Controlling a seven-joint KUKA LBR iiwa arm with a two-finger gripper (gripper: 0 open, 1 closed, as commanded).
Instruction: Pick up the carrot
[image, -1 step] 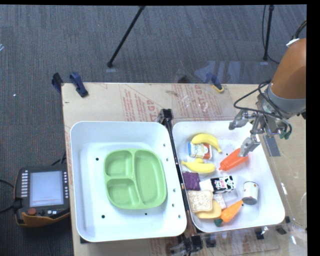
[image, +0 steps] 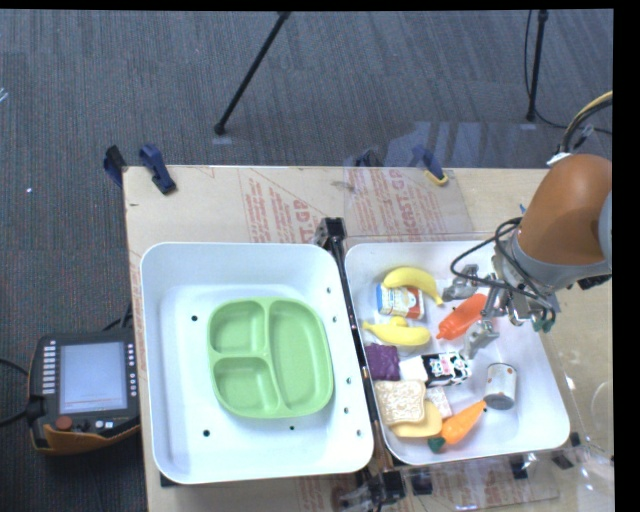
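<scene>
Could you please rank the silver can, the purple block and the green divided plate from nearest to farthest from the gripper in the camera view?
Measured from the gripper in the right bin:
1. Silver can, just below the gripper, near that bin's right side.
2. Purple block, to the gripper's left, by the divider between the bins.
3. Green divided plate, farthest, in the middle of the left bin.

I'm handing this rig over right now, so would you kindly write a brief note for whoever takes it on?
Gripper: over the right bin, fingers shut on an orange carrot, which sits between them near the bin's upper middle.
Second carrot: lying at the bin's lower edge beside the toast, untouched.
Green tray: in the left bin.
Done: a carrot is gripped.
Left: whether it is off the floor is unclear; confirm the lift.
</scene>
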